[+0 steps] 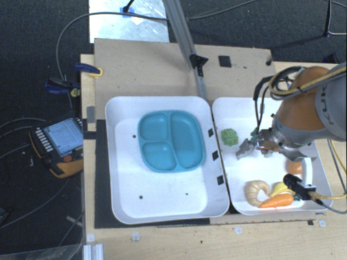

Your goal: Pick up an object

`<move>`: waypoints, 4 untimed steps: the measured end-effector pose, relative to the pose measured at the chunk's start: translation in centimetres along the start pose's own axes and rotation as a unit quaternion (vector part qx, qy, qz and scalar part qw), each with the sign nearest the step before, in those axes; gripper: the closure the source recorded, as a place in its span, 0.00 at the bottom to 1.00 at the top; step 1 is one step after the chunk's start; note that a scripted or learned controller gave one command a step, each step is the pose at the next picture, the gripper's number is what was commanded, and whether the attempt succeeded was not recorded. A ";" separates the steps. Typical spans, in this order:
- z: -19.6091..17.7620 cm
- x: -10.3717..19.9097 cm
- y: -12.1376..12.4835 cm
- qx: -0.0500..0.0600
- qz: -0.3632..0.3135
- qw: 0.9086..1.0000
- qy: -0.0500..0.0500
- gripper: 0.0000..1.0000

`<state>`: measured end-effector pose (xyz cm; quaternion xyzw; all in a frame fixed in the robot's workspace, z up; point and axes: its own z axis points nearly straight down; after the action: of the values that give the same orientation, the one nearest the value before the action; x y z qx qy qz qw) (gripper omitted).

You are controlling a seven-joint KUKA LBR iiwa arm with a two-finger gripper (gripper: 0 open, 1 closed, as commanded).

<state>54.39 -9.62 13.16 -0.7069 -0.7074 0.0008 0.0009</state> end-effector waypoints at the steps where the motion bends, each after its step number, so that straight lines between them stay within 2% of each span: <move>1: 4.7 0.0 0.2 -0.003 0.000 1.000 0.000 0.00; 2: 3.3 0.0 0.4 -0.007 0.000 1.000 -0.001 1.00; 3: -1.2 0.5 0.7 -0.004 -0.002 1.000 0.000 1.00; 4: -7.6 0.4 0.5 -0.005 -0.002 1.000 -0.001 1.00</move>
<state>54.95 -9.17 20.76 -0.7056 -0.7086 -0.0022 -0.0029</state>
